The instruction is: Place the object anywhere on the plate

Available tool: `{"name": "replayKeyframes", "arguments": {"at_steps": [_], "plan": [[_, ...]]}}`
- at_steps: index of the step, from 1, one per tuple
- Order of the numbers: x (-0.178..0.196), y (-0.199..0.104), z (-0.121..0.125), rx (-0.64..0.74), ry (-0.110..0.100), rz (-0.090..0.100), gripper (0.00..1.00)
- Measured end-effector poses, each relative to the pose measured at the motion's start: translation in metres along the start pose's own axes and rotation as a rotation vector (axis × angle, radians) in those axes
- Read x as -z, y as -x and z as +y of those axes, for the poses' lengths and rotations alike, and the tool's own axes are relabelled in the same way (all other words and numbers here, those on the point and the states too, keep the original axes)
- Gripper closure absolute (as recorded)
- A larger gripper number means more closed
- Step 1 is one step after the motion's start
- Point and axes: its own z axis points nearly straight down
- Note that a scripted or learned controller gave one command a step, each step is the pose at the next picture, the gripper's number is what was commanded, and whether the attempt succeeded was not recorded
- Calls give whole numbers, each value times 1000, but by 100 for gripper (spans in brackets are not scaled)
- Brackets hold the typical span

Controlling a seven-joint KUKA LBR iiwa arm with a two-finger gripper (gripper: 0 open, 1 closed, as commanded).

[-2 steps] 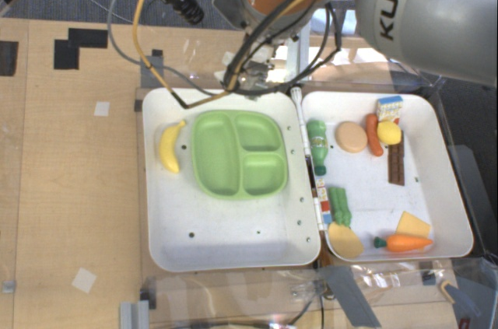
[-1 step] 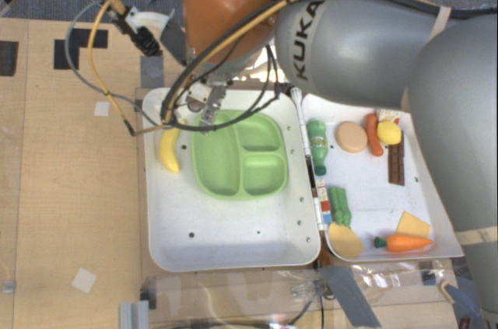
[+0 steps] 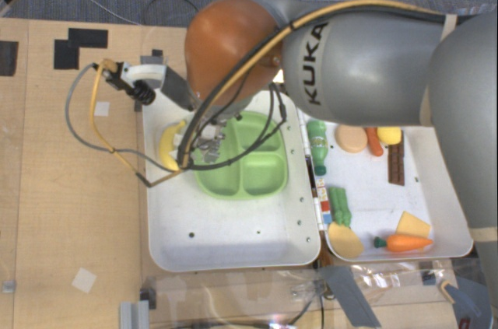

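Fingers: can't tell if open or shut, w/ cables (image 3: pixel 233 152) crossing the gripper (image 3: pixel 204 145), which hangs over the left rim of the green plate (image 3: pixel 257 168) in the left bin (image 3: pixel 233 246). Yellow object (image 3: pixel 166 148) lies in same bin, just beside plate's left edge, partly hidden by gripper.

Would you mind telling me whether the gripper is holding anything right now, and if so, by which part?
It cannot be told. The gripper sits over the left edge of the green plate, beside a yellow object, but the arm and cables hide any grasp.
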Motion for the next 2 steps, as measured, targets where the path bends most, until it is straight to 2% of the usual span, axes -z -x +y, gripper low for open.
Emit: {"name": "replayKeyframes", "arguments": {"at_steps": [1,2], "plan": [[1,0,0,0,-1,1,0],[-41,30,42,-4,-8,17,0]]}}
